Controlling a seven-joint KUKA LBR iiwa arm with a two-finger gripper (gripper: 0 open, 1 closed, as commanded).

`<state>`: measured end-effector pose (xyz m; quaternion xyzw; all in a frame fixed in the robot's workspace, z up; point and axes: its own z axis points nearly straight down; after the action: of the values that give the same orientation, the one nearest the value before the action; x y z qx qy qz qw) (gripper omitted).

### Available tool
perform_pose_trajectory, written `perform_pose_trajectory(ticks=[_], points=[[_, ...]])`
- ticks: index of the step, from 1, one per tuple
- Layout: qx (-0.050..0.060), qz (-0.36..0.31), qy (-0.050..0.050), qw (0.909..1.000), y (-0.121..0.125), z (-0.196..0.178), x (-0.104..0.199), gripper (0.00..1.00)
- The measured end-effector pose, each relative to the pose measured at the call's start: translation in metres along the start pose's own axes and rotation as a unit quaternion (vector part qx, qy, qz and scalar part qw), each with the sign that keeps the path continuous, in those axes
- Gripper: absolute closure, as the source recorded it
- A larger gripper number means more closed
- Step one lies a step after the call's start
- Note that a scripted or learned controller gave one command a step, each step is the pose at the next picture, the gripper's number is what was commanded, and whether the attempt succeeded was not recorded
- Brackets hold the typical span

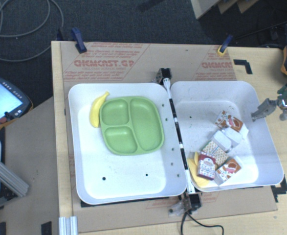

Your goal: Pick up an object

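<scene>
In the right bin (202, 99), several small items lie in a pile near the front right. They include a red and white packet (230, 122), a white block (225, 140), a patterned red box (208, 167) and another packet (229, 169), with a yellow piece (196, 175) partly under them. The left bin (123, 185) holds a yellow banana (97, 109) beside a green divided plate (132, 125). My gripper (273, 112) hangs at the right bin's right rim, above and to the right of the pile. It is open, with nothing between its fingers.
Both bins sit on a cardboard-covered bench (133, 58) with blue clamps (78, 39) at the back edge. A black hinge strip (175, 126) runs between the bins. A handheld screen (1, 102) and cables lie off the bench to the left.
</scene>
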<state>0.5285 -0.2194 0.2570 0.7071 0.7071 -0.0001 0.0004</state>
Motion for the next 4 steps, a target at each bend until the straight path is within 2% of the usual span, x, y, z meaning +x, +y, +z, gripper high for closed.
perform_pose_trajectory(ticks=[1, 2, 3, 4], points=[[0.001, -0.001, 0.001, 1.0, 0.043, 0.1, 0.033, 0.0], [-0.001, 0.0, 0.0, 1.0, 0.084, 0.129, -0.004, 0.0], [0.001, -0.001, 0.001, 1.0, 0.081, 0.152, 0.064, 0.0], [-0.003, -0.001, -0.001, 1.0, 0.07, 0.17, 0.056, 0.0]])
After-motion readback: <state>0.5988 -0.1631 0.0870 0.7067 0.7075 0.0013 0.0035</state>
